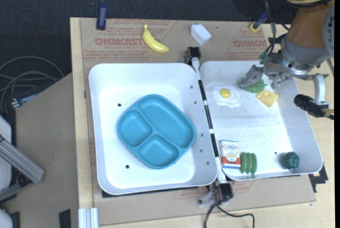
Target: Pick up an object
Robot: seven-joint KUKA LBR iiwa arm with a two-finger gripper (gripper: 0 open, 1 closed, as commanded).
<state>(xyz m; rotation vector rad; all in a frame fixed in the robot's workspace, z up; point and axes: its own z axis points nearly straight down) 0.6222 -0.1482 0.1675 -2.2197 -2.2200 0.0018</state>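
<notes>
Green leafy toy (257, 86) under the gripper (260, 77) looks light and soft; pinch its middle. Jaw state: cannot tell.

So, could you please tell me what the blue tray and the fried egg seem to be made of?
The blue tray looks like moulded plastic with a smooth, matte finish: one even colour and rounded divider ridges between its three compartments. The fried egg is probably a toy, likely plastic or rubber, judging by its flat white and its neat, uniformly yellow yolk; the view leaves the exact material open.
</notes>
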